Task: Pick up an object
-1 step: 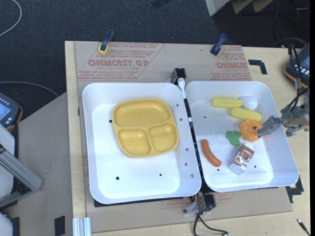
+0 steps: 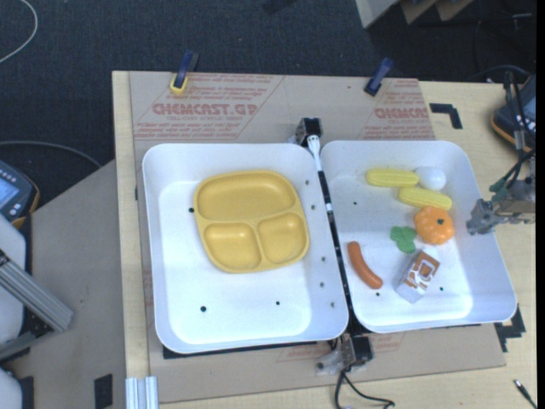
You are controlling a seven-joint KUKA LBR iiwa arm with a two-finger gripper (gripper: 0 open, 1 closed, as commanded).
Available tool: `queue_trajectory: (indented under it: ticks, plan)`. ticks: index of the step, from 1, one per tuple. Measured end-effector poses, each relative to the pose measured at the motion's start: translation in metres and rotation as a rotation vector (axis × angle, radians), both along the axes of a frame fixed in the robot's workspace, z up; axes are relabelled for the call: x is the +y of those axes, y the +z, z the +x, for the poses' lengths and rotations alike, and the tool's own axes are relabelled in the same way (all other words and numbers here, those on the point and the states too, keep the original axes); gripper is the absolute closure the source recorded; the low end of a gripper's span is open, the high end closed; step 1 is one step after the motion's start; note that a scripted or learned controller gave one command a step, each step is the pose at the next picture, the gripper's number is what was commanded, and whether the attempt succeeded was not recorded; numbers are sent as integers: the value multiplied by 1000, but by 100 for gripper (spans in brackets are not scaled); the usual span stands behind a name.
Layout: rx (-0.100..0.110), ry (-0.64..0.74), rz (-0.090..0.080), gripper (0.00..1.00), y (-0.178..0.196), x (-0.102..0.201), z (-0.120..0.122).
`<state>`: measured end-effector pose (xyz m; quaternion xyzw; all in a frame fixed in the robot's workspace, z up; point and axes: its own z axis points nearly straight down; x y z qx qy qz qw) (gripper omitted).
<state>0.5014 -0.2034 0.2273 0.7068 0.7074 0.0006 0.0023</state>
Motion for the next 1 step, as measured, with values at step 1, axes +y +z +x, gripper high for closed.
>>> queue_trajectory:
  ticks: [1]
  plan:
    - [-4, 7, 2, 100, 59, 62, -2]
